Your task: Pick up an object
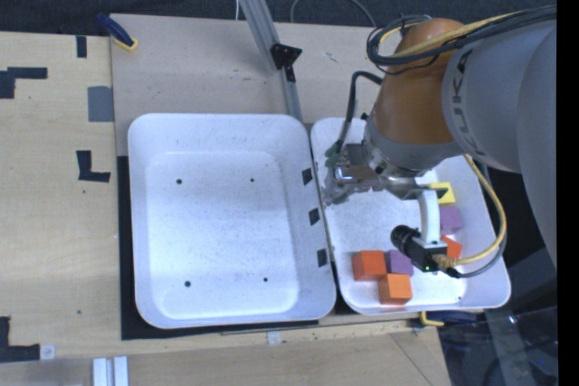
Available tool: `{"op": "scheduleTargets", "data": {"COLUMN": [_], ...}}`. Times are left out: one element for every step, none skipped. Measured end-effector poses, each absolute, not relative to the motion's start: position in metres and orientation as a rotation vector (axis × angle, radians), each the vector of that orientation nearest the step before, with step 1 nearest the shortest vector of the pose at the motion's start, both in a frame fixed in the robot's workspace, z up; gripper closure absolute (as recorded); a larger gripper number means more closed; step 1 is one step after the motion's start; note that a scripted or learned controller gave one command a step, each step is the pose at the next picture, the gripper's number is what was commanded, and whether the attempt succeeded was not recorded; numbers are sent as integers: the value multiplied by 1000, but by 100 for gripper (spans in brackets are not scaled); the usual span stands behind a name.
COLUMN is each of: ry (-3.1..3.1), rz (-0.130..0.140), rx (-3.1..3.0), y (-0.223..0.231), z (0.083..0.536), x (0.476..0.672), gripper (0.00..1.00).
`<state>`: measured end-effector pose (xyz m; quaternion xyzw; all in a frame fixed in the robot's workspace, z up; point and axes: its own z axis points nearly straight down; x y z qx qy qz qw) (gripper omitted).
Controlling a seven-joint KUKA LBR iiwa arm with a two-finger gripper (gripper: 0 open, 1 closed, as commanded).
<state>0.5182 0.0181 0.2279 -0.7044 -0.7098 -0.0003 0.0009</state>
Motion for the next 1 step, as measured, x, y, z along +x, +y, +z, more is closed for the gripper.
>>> {"op": "scheduleTargets", "data": {"ry": [-2226], "rz": [3], "rx": [-2212], "y": [65], "z": [220], "x": [513], "gripper": [100]}}
